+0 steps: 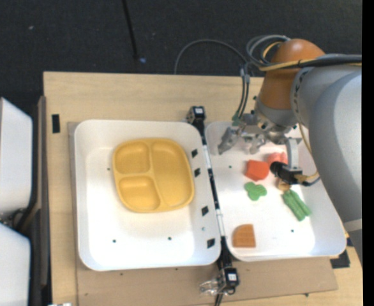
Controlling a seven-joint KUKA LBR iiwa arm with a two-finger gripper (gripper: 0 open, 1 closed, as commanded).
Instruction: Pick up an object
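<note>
Claw (241,139): fingers apart, holding nothing, over right bin (273,250)
Nearby: red block (258,169), green piece (255,191)
Left bin (94,234): yellow tray (153,174)
Writing: none readable

Arm (327,126) hides the right bin's (270,250) far corner (apparently).

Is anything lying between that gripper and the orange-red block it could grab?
Nothing visible does. The gripper sits over the right bin, and only bare white floor separates it from the orange-red block just below it in the view.
</note>
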